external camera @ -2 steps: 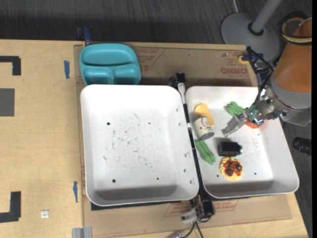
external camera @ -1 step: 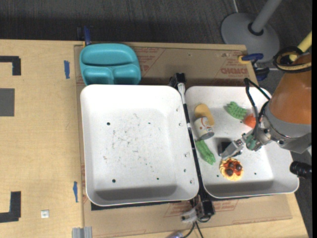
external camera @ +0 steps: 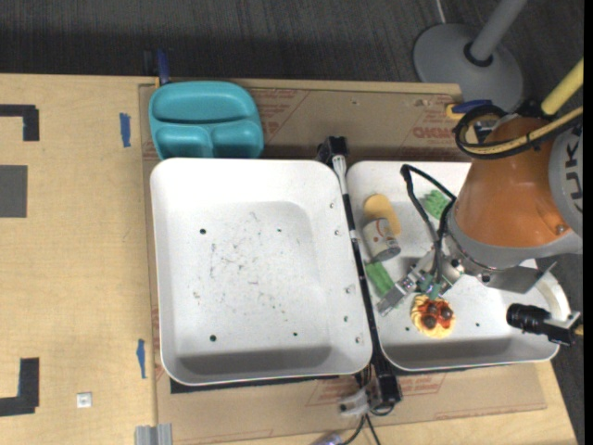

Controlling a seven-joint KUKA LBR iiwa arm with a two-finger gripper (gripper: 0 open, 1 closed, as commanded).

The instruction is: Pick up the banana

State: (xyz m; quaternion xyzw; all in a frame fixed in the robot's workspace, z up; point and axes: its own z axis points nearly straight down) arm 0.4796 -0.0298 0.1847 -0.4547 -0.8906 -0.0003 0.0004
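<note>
Gripper (external camera: 428, 284) low in the right bin (external camera: 482, 352), lower right of frame; finger state impossible to tell. Just below it, a yellow toy with red blobs (external camera: 433, 315). Up and left, the banana (external camera: 383, 213), near the bin's left wall, lying free beside green pieces (external camera: 382, 276).

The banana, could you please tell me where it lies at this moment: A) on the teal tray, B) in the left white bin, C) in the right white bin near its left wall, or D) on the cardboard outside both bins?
C: the banana lies inside the right white bin, close to its left wall.
</note>
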